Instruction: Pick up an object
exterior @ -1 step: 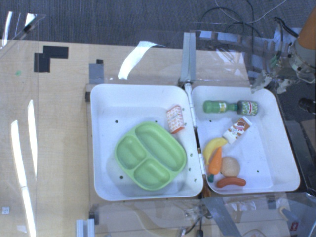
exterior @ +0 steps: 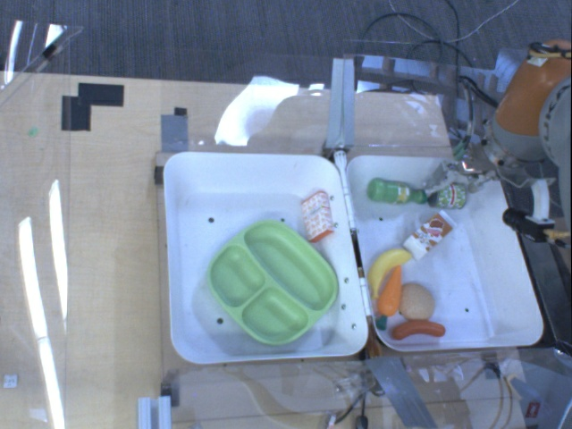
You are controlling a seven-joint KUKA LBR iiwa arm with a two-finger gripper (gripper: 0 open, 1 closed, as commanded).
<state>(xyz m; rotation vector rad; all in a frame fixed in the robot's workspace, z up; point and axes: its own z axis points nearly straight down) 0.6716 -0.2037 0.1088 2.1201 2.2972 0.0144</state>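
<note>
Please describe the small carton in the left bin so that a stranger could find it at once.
Look in the left bin, the one holding the green divided plate. The small carton lies just beyond the plate's far right edge, near the wall between the bins. It alone there is white with red-orange print.

No legible text (labels blurred)

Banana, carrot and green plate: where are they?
banana [exterior: 390, 264], camera view, middle of its yellow curve
carrot [exterior: 390, 295], camera view, middle of its orange body
green plate [exterior: 273, 281], camera view, its long compartment
</note>
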